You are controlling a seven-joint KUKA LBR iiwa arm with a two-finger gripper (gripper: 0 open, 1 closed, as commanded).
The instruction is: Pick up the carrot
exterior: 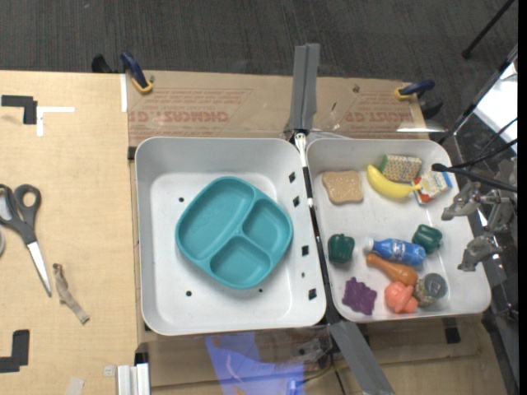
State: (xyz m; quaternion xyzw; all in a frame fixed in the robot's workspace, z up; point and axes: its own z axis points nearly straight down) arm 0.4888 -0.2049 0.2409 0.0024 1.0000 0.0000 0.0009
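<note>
Locating the carrot (385,265): right bin (461,307), near half, roughly mid-width; lying flat, long axis running left to right and a little towards the near side.
Carrot neighbours: blue bottle (398,250) touching along the far flank; pink-orange toy (401,297) just beside the right-hand end on the near side; purple grapes (359,296) near-left; green pepper (340,248) far-left, close by.
Carrot access: upper face exposed; far side crowded by the bottle, so probably best approached from above with the closing line across the short axis.
Gripper (471,230): at the right rim of the right bin, beside the contents rather than over them; well apart from the carrot; nothing seen held. Released or clenched: cannot tell against the cables and metalwork there.
Far half of right bin: bread slice (342,188), banana (387,183), patterned sponge (402,168), small packet (432,186); well clear of the carrot, unlikely to interfere.
Right side of right bin: green block (427,237) and grey can (431,286), both between gripper and carrot; likely to be passed over on the way in.
Left bin (152,220): teal divided plate (235,233) only; no part in this task.
Worktop (74,204): scissors (25,220) at far left, outside the bins.
Task stage: pick not yet made; approach judged the step in hand.
Main risk: bottle nudged or caught together with the carrot.
</note>
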